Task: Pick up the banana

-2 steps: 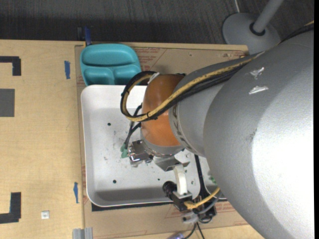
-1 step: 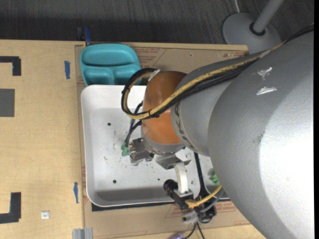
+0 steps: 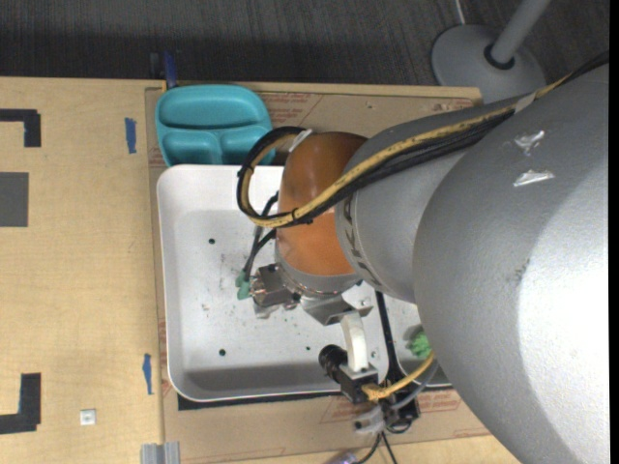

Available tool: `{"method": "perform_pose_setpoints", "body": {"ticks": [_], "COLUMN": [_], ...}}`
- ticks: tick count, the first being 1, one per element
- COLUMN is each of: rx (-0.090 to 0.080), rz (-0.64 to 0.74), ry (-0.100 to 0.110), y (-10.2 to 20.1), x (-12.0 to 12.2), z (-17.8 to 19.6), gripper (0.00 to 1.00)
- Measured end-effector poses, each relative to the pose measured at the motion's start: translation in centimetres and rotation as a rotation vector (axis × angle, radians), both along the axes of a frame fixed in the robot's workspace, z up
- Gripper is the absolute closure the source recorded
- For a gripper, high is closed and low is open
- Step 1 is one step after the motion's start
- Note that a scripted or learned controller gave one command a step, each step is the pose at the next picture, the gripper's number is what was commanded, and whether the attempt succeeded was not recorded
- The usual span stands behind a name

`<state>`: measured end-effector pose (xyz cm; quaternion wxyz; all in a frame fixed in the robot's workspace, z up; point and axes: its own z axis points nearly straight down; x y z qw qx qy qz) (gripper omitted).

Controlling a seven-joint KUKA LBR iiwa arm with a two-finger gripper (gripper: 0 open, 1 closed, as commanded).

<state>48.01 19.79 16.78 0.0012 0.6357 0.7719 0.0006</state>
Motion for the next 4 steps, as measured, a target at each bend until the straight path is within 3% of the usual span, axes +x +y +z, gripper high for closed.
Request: {"method": "perform_pose_setpoints", "body": {"ticks": [1, 4], "rx": [0.003, 0.003], "rz": [-0.029, -0.027], "ry": [0.000, -0.001], "y": [2.2, 2.2], "x": [0.0, 0.0], "z": [-8.1, -5.2], "gripper": [1.00, 1.00]}}
